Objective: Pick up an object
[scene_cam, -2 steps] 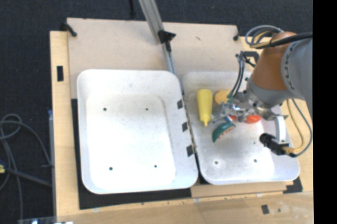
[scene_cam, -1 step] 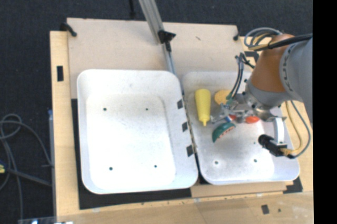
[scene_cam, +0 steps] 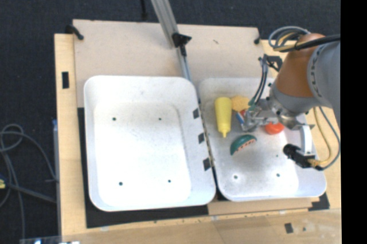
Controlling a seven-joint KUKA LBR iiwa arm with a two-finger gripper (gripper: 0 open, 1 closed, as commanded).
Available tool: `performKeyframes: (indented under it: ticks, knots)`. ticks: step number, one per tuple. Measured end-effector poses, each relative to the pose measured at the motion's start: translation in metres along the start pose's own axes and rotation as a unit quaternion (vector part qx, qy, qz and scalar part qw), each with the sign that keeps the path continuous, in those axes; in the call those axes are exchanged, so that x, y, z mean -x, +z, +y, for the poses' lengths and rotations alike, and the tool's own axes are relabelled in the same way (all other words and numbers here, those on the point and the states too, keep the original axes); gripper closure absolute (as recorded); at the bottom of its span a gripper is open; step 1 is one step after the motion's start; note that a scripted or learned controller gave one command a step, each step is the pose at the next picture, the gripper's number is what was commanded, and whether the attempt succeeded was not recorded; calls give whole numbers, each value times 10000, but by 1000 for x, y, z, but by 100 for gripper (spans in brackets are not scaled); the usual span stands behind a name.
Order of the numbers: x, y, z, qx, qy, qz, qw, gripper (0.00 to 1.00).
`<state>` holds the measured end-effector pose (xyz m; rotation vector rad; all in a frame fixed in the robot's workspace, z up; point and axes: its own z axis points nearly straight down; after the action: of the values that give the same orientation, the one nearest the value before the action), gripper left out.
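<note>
The left bin (scene_cam: 143, 142), well away from the pincer, has nothing to offer; all the candidates lie in the right bin (scene_cam: 266, 183), where the arm is working. Just left of the pincer lies a yellow bottle (scene_cam: 223, 115), lengthwise, its narrow nozzle pointing toward the bench's near edge. Below and to the pincer's left sits a green wedge (scene_cam: 242, 144) with a red edge, like a toy melon slice, apart from the bottle. A small yellow lump (scene_cam: 241, 102) sits right beside the pincer, above and left of it.

The pincer (scene_cam: 253, 117) is down low in the cluster, so I judge this to be the closing-in step of a grab. I cannot tell how far its fingers are parted, nor whether anything is caught between them. An orange-red ball (scene_cam: 274, 128) rests just to its right.

Next, I reckon, it needs a firm squeeze on one piece and then a straight lift clear of the neighbours.
</note>
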<state>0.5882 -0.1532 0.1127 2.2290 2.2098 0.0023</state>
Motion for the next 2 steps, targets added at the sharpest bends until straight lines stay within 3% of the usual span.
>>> performKeyframes:
  ticks: [2]
  knots:
    - [4, -88, 4, 16, -63, -3, 10000, 100]
